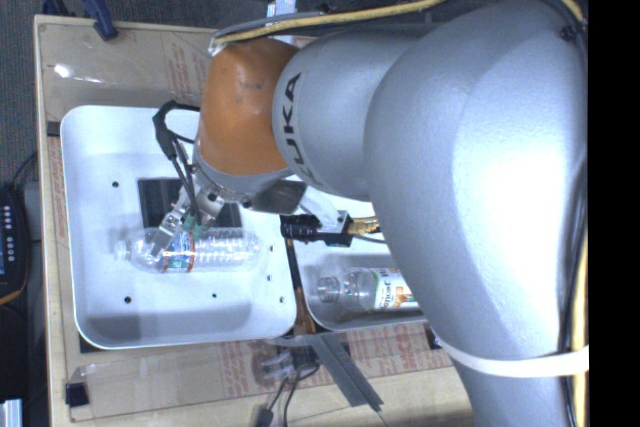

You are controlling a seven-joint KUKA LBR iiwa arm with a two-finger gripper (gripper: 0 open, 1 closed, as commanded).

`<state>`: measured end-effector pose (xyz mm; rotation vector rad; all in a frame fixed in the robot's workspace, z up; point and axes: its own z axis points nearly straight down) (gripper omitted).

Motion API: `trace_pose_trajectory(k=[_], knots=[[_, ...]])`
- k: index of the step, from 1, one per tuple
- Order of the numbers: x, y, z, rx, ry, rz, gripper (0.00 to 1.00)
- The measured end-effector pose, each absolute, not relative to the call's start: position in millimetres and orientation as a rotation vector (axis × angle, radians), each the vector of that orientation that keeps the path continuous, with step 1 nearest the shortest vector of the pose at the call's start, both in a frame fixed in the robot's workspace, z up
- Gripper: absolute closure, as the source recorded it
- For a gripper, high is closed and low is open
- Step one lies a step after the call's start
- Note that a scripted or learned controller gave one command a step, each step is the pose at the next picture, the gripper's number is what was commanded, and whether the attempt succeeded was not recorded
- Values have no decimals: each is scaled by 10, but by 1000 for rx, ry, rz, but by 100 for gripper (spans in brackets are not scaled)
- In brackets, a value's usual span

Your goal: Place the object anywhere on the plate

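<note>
A clear plastic bottle (pixel 225 250) with a red and green label band lies on its side in the left white bin (pixel 85 215), near the middle. My gripper (pixel 178 233) reaches down from the orange wrist band and sits right at the bottle's labelled end, touching or just above it. A dark flat square plate (pixel 157 198) lies on the bin floor just behind the bottle, partly hidden by the gripper and its cable.
The right bin (pixel 318 317) holds a second clear bottle (pixel 365 290) with an orange and white label, lying on its side. The big grey arm covers most of the right bin. A blue clamp (pixel 100 15) sits at the bench's far left corner.
</note>
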<state>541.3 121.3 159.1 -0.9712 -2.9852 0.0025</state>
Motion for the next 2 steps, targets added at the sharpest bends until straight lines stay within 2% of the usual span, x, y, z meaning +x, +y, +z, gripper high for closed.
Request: trace_pose_trajectory(k=[1, 2], knots=[[5482, 1174, 941, -731, -3057, -4, 0], [5485, 1181, 1041, -725, -3058, -4, 100]])
